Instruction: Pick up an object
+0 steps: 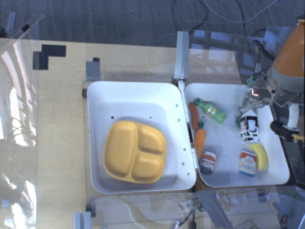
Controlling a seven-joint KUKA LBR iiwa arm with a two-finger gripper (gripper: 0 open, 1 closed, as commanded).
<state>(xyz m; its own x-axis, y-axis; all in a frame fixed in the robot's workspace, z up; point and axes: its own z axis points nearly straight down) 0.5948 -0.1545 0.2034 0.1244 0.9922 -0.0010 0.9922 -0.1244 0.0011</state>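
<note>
A pale wood table (57, 128) carries two white bins side by side, with dark grey carpet (119, 8) beyond its far edge and thin black cables (228, 8) looping over that carpet.

The left bin (95, 175) holds a yellow divided tray (135, 151) lying toward its near side; the far half of that bin is bare white floor.

The right bin (281, 175) is busier. A sausage (192, 115) and a carrot (199, 141) lie along its left wall, a green bottle (210, 111) lies tilted near the far left corner, a small can (208, 161) sits by the near edge, and a banana (259, 155) and a small carton (248, 163) lie side by side at the near right corner. A black-and-white carton (249, 129) lies toward the right wall, with open floor in the bin's middle.

The arm (290, 61) reaches in over the right bin's far right corner, wrist pointing down. Its claw (251, 104) hangs just above the black-and-white carton; whether it is spread or pressed together cannot be told.
</note>
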